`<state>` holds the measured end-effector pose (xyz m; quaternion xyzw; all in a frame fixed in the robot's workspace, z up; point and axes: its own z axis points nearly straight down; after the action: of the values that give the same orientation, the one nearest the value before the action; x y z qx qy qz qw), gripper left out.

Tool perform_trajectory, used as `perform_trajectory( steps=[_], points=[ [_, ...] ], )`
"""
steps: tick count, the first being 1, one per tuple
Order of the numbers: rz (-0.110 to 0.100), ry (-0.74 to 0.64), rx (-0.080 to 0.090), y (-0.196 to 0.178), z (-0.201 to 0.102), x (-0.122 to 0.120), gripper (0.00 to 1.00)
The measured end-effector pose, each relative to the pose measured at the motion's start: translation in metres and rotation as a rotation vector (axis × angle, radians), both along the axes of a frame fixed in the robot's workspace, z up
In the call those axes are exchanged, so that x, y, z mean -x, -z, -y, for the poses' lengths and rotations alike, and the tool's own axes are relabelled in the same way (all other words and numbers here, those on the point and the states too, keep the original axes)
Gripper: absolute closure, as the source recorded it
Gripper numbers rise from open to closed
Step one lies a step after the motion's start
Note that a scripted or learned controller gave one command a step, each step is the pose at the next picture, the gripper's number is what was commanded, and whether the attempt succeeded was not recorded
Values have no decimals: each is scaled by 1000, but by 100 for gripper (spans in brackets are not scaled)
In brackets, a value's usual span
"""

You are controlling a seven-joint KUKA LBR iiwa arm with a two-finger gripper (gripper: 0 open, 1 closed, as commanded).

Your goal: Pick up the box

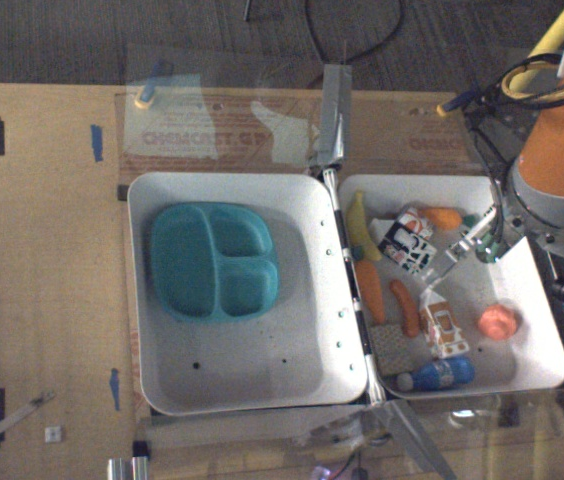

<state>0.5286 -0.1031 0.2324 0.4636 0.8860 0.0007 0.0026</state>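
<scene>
Brown bench (pixel 42 298) boards carry two shallow white bins side by side: the left bin (pixel 162 388) holds a teal divided plate (pixel 214 260), the right bin (pixel 547 363) a jumble of small things. Among them, near its top left, lies the box (pixel 408 240), a small printed carton in white, dark blue and red, tilted on its side just beside a banana (pixel 361 226) and touching or nearly touching an orange piece (pixel 442 217). A second small carton (pixel 442 328) lies lower, beside a blue bottle (pixel 440 374).

Reaching in from the right, the claw (pixel 467 248) hovers just right of the box; whether it is wide or narrow I cannot tell.

The box looks light, thin-walled and crushable, with glossy faces likely to slip. Gripping gently across its two long flat sides, near the middle, seems safest.
</scene>
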Motion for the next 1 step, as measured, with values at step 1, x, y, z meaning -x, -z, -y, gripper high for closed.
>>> perform_trajectory(
  steps=[1],
  points=[
    [-6, 254, -2, 7, 7, 29, 0]
  ],
)
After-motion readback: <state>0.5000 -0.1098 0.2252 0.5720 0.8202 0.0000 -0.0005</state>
